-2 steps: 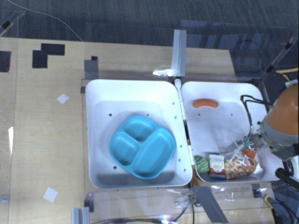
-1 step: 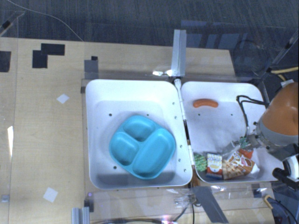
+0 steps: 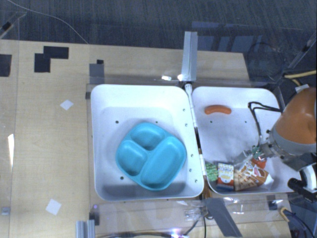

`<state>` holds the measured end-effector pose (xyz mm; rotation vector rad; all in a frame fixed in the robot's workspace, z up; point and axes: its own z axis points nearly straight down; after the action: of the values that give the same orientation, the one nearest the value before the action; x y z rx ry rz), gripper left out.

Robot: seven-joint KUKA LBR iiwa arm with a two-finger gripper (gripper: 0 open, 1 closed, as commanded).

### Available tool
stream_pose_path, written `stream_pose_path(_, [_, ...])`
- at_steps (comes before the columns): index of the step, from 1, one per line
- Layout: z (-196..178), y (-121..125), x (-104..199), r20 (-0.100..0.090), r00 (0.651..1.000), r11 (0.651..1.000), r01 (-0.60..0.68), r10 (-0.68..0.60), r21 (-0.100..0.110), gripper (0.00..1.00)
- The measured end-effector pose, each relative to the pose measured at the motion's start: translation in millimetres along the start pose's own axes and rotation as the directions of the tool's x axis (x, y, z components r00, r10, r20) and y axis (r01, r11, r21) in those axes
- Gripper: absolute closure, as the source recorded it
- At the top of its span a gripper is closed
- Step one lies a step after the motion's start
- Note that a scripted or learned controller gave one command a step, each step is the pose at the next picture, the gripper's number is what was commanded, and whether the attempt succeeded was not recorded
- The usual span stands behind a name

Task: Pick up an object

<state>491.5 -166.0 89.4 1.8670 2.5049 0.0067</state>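
Observation:
The right bin (image 3: 225, 135) holds an orange sausage-shaped toy (image 3: 218, 110) near its far wall. Several snack packets lie along its near wall: a green one (image 3: 212, 171), a small white and yellow one (image 3: 225, 173), and a larger red and white printed bag (image 3: 249, 177). My gripper (image 3: 255, 155) reaches in from the right and hangs low over the far edge of the printed bag, close to it or touching it. The grey wrist and its orange band (image 3: 298, 119) cover the bin's right side.
A blue three-compartment plate (image 3: 151, 155) lies tilted in the middle of the left bin (image 3: 101, 133). A metal divider post (image 3: 189, 58) stands between the bins at the back. A black cable (image 3: 257, 118) loops above the right bin near the wrist.

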Motion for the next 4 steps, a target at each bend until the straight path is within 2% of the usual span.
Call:
stream_pose_path(1, [0, -1, -4, -0.005, 0.999, 0.999, 0.051, -0.051, 0.0, 0.0])
stream_pose_path(2, [0, 5, 16, 0.0, 0.995, 0.995, 0.101, -0.101, -0.001, 0.0])
stream_pose_path(3, [0, 5, 16, 0.0, 0.995, 0.995, 0.101, -0.101, -0.001, 0.0])
stream_pose_path(4, [1, 44, -12, -0.006, 0.953, 0.953, 0.302, -0.302, 0.001, 0.0])
